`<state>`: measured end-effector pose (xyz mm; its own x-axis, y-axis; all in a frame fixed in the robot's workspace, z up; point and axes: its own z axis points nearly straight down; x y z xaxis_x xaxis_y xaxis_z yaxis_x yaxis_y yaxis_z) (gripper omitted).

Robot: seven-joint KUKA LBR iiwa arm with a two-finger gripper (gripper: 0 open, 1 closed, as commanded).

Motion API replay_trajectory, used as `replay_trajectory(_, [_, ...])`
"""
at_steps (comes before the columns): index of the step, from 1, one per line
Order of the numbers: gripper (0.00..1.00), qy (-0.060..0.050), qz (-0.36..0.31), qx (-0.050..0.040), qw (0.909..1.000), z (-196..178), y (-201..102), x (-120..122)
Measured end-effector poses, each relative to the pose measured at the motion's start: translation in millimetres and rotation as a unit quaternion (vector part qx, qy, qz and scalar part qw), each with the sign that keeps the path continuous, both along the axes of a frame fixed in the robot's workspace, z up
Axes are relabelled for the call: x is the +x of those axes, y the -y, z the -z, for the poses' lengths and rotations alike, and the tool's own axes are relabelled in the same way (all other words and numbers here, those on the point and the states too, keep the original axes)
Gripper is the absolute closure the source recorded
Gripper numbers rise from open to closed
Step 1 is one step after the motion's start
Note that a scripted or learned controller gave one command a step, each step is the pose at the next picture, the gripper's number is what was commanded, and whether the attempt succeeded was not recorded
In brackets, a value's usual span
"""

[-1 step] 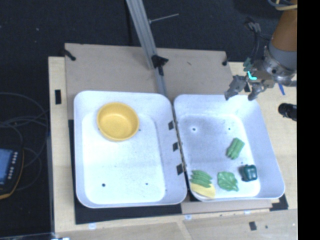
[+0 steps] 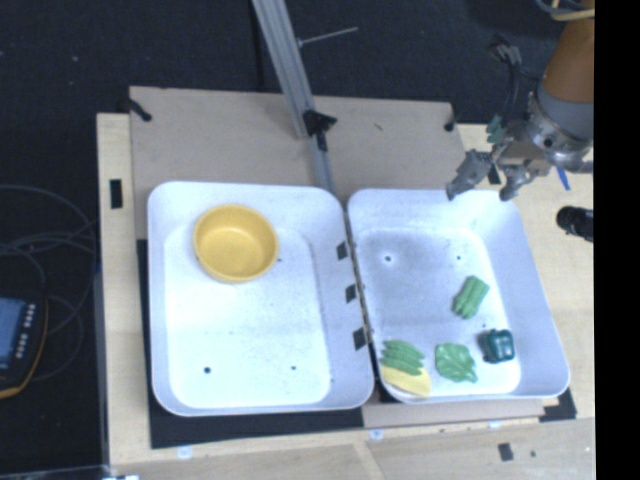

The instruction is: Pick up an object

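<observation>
Four small objects lie well apart from the open gripper.

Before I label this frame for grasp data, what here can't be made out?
- Tool: small and blurred over the right bin far rim.
- Arm: cut off by the view's right edge.
- Yellow piece: partly under a green toy; shape unclear.
- Dark teal object: too small to identify.

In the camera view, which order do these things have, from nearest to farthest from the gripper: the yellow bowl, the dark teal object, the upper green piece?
From the gripper:
1. Upper green piece, right bin, mid-right.
2. Dark teal object, right bin, lower right corner.
3. Yellow bowl, left bin, upper left.
</observation>
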<state>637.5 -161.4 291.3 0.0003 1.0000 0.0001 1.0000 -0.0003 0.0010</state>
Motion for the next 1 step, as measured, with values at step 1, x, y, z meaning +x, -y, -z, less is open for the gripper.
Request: replay_trajectory(1, [0.00,-0.003,0.000,0.0000,1.0000,62.2,2.7,-3.6])
